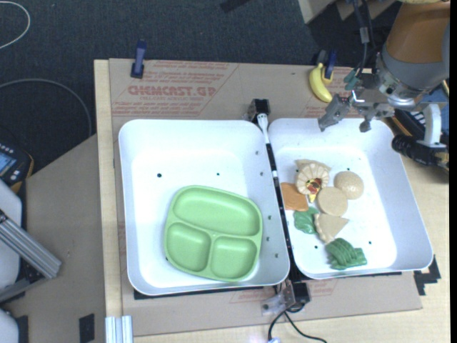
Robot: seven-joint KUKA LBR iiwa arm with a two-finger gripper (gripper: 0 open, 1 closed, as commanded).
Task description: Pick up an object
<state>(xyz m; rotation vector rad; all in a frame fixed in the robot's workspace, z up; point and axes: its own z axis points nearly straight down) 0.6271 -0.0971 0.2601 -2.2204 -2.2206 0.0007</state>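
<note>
Currently gripper (350, 114) hangs over the right bin's (410, 213) far edge, fingers spread, nothing between them. Pick candidates are bunched against that bin's left wall: toy food pile (323, 191), green piece (346, 254) near the front edge. Green tray (214, 232) sits in the left bin (143, 156), likely a drop spot.

The grey arm (418, 45) hangs at upper right, fingers (330, 117) apparently spread, holding nothing.

Surface (178, 91) is brown cardboard-topped, carrying two white bins side by side: left bin (143, 148), right bin (407, 213).
</note>
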